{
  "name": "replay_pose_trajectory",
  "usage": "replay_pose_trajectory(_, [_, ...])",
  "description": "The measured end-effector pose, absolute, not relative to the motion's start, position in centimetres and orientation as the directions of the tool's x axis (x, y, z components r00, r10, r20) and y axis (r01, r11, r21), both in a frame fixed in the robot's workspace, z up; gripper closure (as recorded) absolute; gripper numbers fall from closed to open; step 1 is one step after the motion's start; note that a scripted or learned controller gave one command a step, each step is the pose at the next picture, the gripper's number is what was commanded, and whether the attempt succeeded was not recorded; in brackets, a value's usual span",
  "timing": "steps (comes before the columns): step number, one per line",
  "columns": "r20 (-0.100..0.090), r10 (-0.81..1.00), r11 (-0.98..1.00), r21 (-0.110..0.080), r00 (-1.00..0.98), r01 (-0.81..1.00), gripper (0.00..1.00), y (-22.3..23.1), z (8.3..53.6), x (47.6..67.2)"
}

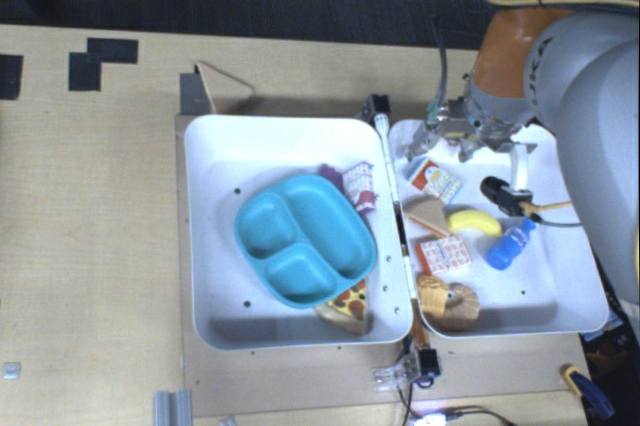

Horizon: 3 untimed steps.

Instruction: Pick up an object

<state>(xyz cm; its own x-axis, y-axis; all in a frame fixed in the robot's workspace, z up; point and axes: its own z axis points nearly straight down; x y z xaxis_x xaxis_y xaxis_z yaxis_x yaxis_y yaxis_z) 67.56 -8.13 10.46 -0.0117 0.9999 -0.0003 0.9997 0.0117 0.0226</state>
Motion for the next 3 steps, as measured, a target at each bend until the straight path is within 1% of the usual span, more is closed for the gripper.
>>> replay_pose_trajectory(1, [-0.001, 1.0, 0.015, 0.028, -0.015, 1.0, 1.0, -8.06, 11.67, 67.72])
replay_pose_trajectory(2, [0.0, 1.0, 0.006, 0.005, -0.006, 1.0, 1.0, -8.37, 11.16, 66.97])
replay_pose_trajectory(3, [0.0, 1.0, 0.006, 0.005, -0.006, 1.0, 0.0, -8.38, 11.17, 66.97])
